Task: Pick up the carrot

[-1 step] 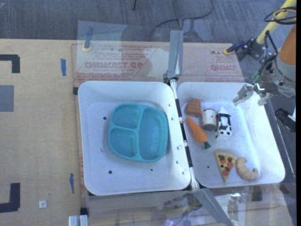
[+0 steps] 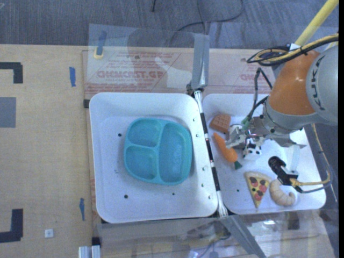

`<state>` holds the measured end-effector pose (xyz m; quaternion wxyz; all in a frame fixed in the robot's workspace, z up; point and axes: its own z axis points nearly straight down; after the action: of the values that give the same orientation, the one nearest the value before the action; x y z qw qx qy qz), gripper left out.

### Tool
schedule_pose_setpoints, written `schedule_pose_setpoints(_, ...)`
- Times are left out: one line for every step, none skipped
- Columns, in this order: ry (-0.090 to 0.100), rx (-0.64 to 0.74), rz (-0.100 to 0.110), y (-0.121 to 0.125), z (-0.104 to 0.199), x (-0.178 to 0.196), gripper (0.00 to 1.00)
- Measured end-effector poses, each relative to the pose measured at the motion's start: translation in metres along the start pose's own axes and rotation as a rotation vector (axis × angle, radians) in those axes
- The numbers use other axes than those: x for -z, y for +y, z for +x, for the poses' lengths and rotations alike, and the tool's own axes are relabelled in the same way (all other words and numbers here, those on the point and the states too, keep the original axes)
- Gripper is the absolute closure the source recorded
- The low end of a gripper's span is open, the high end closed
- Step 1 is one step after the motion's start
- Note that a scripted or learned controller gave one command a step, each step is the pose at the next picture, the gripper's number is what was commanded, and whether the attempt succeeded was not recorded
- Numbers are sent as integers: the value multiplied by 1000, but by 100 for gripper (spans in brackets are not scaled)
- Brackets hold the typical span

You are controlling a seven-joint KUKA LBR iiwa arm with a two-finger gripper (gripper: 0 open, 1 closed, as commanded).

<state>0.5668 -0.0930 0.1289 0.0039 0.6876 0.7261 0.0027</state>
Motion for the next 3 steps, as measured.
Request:
schedule_pose_setpoints(-11,59,-56,-15,-4,-16,0)
schedule_pose_setpoints(-22,292,-39,-15,-13,-21,0)
schedule_pose_setpoints(-27,285,-51,-13,-18,-8,100)
